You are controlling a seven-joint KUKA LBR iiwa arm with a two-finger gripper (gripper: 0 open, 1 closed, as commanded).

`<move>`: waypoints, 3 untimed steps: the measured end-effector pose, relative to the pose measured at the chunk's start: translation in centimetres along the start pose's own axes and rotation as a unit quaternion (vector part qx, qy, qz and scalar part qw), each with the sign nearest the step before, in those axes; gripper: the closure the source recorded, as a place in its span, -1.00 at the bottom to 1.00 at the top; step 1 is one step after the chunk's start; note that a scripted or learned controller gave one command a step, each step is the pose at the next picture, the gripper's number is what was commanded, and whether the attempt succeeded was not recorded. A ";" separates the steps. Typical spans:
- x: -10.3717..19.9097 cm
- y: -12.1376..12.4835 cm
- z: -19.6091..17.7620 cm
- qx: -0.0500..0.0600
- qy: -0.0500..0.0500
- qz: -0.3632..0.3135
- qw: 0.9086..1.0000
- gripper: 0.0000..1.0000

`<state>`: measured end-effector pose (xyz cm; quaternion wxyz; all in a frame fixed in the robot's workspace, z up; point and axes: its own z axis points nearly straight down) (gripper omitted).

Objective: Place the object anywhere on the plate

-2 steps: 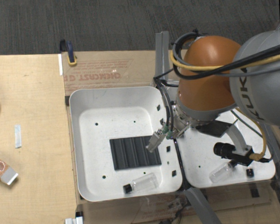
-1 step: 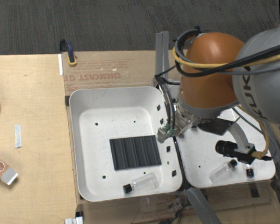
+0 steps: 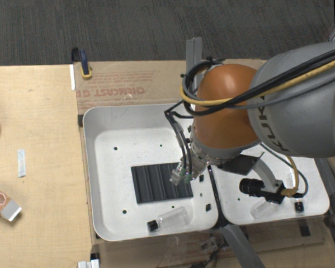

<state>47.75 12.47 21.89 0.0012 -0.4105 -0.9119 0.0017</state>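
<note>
Camera view, fixed above the bench, slanted: one arm, grey with an orange band, reaches in from the right, its bulk covering the seam between two shallow white bins; the gripper hangs beneath the wrist over the right edge of a dark ribbed plate lying flat in the left bin. Whether the gripper is wide, narrow or holding anything cannot be told, the tip being small and partly hidden by the wrist. A clear bottle with a dark cap, a likely candidate for the task's object, lies on its side on the left bin's floor, just below the plate's lower edge and below and slightly left of the gripper, long axis running nearly left to right, cap toward the left. A second clear item lies in the right bin near a black cylindrical fitting. Plate surface bare, with open room across it; bin floor around the bottle free, near wall close beside it
</note>
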 end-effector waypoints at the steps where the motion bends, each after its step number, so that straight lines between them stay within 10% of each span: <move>1: -1.2 -1.0 -4.7 -0.002 -0.001 -0.011 1.000 1.00; 2: -0.5 -0.5 -0.6 0.000 0.000 -0.081 0.997 1.00; 3: -0.5 -0.5 -0.6 0.000 0.000 -0.081 0.997 -1.00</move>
